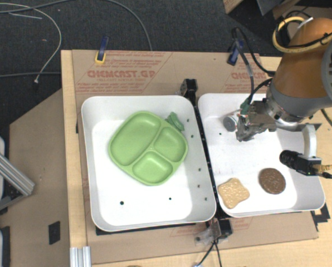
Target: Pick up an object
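My gripper (245,132) hangs low over the back left part of the right bin (299,204). A small grey round object (229,122) lies just to its left, close to it or touching it. Near the front of the same bin lie a tan square cracker (233,192) and a brown round cookie (272,181), both well apart from the gripper. In the left bin (99,149) rests a light green divided plate (148,147), and a small dark green piece (175,121) sits at its back right edge.
The grey arm with its orange band (305,60) reaches in from the right over the right bin's back edge. A black part on a white bracket (298,161) sticks out over the bin's right side. Black clips (189,87) hold the bins at the middle divider.
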### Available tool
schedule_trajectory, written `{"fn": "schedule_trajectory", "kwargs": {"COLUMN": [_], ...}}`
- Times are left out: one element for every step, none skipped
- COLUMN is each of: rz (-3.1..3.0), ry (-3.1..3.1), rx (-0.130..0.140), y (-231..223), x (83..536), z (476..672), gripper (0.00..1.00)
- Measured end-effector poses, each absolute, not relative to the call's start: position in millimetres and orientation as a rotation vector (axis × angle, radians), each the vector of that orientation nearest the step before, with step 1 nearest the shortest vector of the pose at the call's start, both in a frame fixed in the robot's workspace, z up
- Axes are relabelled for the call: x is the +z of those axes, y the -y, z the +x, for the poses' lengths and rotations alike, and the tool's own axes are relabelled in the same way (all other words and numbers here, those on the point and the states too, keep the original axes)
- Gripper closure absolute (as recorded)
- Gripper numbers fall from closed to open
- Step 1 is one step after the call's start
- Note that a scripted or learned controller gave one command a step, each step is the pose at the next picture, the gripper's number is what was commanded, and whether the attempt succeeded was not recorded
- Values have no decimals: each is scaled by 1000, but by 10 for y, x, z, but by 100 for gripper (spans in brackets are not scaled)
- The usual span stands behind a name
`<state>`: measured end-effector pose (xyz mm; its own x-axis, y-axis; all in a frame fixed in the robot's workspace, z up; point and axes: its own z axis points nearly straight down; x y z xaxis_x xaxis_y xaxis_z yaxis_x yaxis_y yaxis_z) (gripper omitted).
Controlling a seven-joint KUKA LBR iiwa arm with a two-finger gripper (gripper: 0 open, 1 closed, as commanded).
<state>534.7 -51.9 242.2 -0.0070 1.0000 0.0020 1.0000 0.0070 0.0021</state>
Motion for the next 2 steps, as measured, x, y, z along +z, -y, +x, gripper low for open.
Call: {"fn": "schedule_trajectory", "kwargs": {"rz": [2219, 2216], "ry": [-2229, -2227], "rx": [-2, 3], "y": [29, -492], "x": [2292, 2356], "z": [5403, 5461], "gripper": [100, 100]}}
